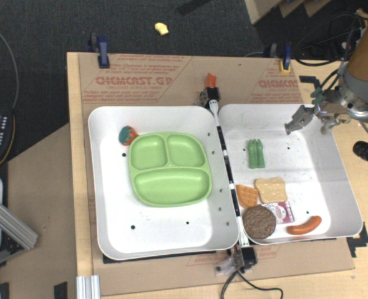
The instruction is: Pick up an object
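My jaws (310,118) hang over the far right corner of the right bin (334,161), spread open, holding nothing. Candidates sit nearer: green piece (255,153) mid-bin, then toast (271,189), waffle (247,196), brown patty (259,222) and sausage (304,225) crowded at the near edge. Risks: the cluster touches, so I could nudge neighbours or pinch two; flat items may slip; the sausage could roll against the bin wall.

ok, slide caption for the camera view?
Hand hovers over the right bin of toy food; green divided plate sits in the left bin.
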You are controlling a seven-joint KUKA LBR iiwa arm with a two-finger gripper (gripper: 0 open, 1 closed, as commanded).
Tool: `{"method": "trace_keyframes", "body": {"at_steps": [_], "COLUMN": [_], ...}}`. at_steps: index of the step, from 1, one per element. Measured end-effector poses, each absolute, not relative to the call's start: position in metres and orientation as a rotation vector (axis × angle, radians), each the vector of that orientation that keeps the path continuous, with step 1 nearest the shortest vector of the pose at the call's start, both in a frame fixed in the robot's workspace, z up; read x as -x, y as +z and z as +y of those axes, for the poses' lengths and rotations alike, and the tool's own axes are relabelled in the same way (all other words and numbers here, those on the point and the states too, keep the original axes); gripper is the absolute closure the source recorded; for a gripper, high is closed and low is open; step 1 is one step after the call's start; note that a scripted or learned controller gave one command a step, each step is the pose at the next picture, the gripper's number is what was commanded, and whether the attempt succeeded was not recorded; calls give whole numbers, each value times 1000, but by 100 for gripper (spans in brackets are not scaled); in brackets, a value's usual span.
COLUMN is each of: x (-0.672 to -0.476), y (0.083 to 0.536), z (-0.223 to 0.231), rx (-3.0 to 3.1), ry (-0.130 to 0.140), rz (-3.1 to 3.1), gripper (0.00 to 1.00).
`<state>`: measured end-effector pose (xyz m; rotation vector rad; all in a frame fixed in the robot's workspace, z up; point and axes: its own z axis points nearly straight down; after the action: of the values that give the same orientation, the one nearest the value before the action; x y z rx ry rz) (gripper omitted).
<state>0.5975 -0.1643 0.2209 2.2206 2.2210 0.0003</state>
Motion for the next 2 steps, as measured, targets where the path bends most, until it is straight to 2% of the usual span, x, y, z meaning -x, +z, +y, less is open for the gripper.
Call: {"method": "trace_keyframes", "body": {"at_steps": [1,2], "x": [-628,-620], "y": [145,80], "z": [-110,-103], "rx": [-2220,-2225], "ry": [-3,-7], "rz": [2233,2228], "gripper": [0,0]}}
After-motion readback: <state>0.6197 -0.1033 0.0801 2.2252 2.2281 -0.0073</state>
